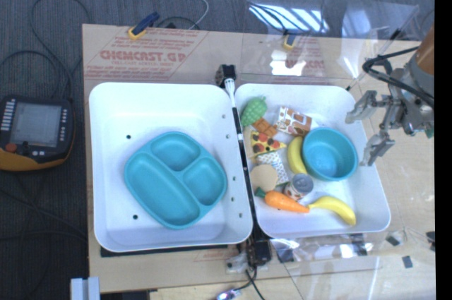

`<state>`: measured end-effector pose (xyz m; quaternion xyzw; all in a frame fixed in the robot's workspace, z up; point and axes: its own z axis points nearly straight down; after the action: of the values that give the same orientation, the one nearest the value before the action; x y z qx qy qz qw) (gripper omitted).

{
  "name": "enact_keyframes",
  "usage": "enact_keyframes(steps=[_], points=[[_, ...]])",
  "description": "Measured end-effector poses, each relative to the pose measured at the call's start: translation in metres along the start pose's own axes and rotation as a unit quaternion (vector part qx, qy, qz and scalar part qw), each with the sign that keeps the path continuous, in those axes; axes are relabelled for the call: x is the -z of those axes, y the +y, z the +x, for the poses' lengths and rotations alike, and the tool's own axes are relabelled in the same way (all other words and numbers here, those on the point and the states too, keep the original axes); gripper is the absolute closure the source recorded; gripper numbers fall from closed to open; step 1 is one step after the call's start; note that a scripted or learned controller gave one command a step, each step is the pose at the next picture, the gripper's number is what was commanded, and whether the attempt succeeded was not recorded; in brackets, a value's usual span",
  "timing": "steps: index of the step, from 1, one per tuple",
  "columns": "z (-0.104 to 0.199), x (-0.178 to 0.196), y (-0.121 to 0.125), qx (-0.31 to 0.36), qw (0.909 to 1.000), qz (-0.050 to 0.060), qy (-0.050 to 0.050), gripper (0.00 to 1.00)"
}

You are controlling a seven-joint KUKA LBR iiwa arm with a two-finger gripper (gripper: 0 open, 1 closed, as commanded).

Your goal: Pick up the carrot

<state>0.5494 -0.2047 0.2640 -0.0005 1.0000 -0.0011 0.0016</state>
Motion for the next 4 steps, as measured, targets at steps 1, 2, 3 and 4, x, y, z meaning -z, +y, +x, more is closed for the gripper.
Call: enact_keyframes(steps=[1, 2, 3, 4], points=[[0.042, -0.121, 0.062, 0.033, 0.9994, -0.004, 0.007, 0.0], [0.04, -0.161, 0.108, -0.061, 0.9981, 0.002, -0.008, 0.0], [0.051, -0.165, 0.107, -0.128, 0.9916, -0.002, -0.021, 0.0], [0.058, -0.172, 0.097, -0.301, 0.9537, -0.002, -0.011, 0.0]])
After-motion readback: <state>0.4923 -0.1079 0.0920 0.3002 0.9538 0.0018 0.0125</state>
